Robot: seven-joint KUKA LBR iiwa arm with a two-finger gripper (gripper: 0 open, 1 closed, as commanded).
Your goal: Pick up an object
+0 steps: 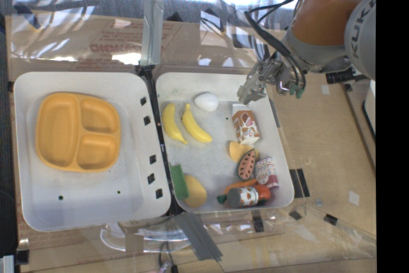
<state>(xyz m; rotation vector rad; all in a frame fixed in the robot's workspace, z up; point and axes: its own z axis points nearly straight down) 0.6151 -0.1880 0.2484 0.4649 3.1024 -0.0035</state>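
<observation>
My gripper [250,94] hangs over the right bin's [217,160] far right corner, just above a small brown carton [246,126]. Nothing shows between its fingers. Below it in that bin lie two yellow bananas [182,123], a white egg [206,101], a yellow wedge [238,151], a watermelon slice [246,165], a small can [266,171], a carrot [239,187], a bottle [251,195] and a yellow-green piece [189,188] at the near left corner.
The left bin [83,201] holds a yellow compartment plate [77,132]. A ridge with black clips [155,137] separates the two bins. Cardboard and plastic sheet lie beyond the bins. The arm's cables [271,41] hang above the right bin's far edge.
</observation>
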